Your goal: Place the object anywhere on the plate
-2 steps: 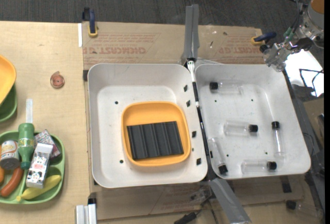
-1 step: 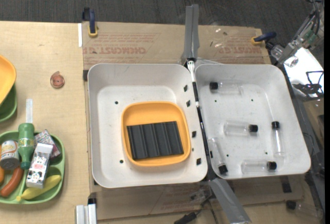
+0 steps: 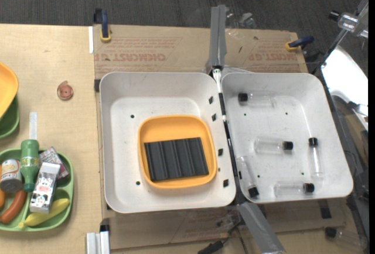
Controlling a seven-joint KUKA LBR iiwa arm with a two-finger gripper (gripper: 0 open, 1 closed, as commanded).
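Camera view: plate [image 3: 147,130] bears ridged block [image 3: 176,158] centrally.

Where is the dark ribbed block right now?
The dark ribbed block lies flat on the orange plate in the left bin, away from the clear vials in the right bin.

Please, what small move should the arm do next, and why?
Probably move over the right bin and come down on one clear vial. Several vials lie there, while the orange plate in the left bin holds just a dark ridged block.
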